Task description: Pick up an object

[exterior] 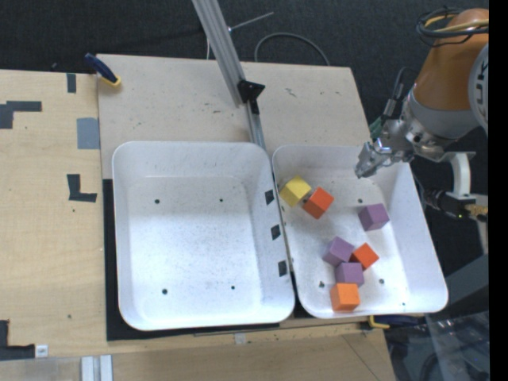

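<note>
The gripper (pixel 370 165) hung over the far right corner of the right bin (pixel 421 236), and whether its jaws were spread or pressed together could not be told from this slanted view; nothing was visible between them. No object had been lifted yet.

All the candidates lay in that right bin. A yellow cube (pixel 296 190) sat at the far left side, touching an orange cube (pixel 318 202) just to its right. A purple cube (pixel 373 216) stood alone toward the right wall, nearest the gripper and apart from everything else. Nearer the front, 4 cubes clustered: a purple one (pixel 339 251), a small orange one (pixel 365 255), another purple one (pixel 350 273) and an orange one (pixel 345 296) at the near end. The left bin (pixel 190 236) held nothing to grasp.

To do this step well, the lone purple cube looked the best target: its sides were free, so both jaws could descend without striking a neighbour. The arm would need a short move toward the near side, centring over the cube, aligning the jaws with 2 parallel faces, and descending fully before closing. The touching yellow and orange pair and the front cluster seemed riskier, since a jaw could land on an adjoining cube. The bin wall to the right also called for some clearance.
</note>
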Controlling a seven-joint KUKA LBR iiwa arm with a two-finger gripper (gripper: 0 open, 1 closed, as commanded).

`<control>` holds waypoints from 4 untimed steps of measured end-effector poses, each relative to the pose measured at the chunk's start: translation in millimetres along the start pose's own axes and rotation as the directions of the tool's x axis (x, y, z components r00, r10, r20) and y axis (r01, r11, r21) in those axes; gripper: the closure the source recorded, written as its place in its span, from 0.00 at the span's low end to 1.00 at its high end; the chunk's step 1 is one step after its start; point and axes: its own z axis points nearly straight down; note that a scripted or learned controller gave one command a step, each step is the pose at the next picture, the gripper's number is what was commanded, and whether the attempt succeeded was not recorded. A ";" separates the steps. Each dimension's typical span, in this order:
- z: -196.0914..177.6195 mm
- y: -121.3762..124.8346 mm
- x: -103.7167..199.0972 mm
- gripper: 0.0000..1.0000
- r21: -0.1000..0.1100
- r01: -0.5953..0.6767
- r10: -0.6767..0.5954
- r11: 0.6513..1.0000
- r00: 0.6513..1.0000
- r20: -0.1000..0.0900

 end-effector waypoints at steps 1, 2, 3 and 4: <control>-6.6 -4.1 51.3 1.00 0.001 0.001 -0.001 1.000 1.000 -0.001; 7.9 -14.9 102.2 1.00 0.003 0.000 0.000 1.000 1.000 0.000; 17.7 -28.2 148.8 1.00 0.003 0.000 0.000 1.000 1.000 0.000; 16.0 -47.6 199.1 1.00 0.003 0.001 -0.001 1.000 1.000 0.000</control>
